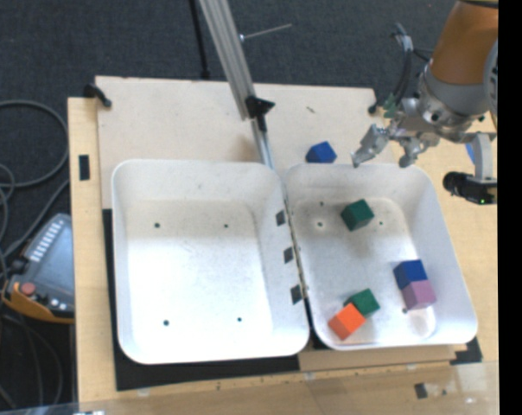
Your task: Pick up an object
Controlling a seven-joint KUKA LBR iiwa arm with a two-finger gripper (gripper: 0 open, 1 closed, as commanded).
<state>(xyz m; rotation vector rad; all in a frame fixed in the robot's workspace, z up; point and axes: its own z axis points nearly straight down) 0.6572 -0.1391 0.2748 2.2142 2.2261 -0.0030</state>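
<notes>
Orange block (347, 321) half under green block (363, 302), arm (465, 41) cropped

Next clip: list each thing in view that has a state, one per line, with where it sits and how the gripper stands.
gripper: open, holding nothing, over the right bin's far rim
blue block on the bench: outside the bins
upper green block: in the right bin, alone
orange block: touching the lower green block
purple block: against the blue block in the bin
left bin: level

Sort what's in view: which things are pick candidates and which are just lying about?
Job: gripper; in the right bin: green cube, blue cube, purple cube, small green cube, orange cube.
Lying about: blue block outside the bins, left bin, handheld controller, cables.
</notes>
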